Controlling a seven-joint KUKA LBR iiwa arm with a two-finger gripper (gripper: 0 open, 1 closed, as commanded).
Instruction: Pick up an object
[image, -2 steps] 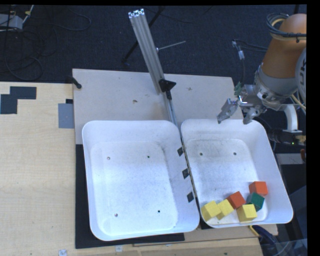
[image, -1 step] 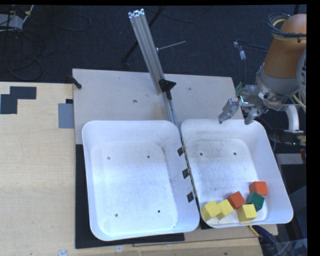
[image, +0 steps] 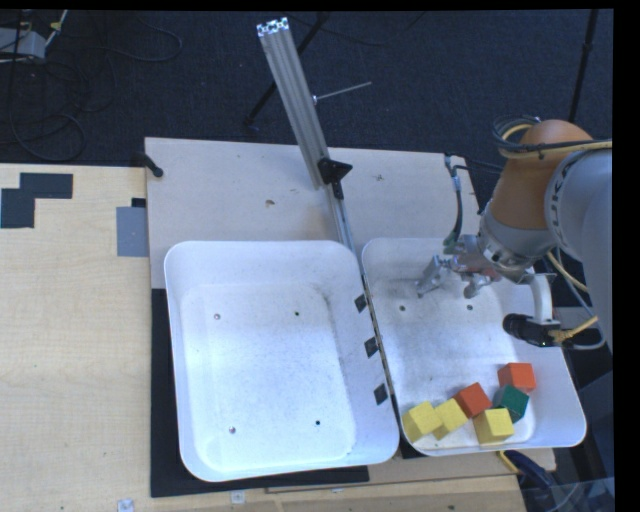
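Observation:
Several small blocks lie bunched in the near right corner of the right bin (image: 420, 340): a yellow block (image: 424, 419) with a second yellow one (image: 493, 425), a red-orange block (image: 473, 399), an orange block (image: 517, 376) and a dark green block (image: 514, 401). My gripper (image: 450, 280) hangs over the far part of the same bin, well away from the blocks. Its two fingers are spread apart, with nothing between them.
The left bin (image: 200, 270) lies beside the right one, with black clips (image: 372, 345) along the shared edge. A slanted aluminium rail (image: 300, 110) rises behind the bins. A tan board lies to the left of the bench.

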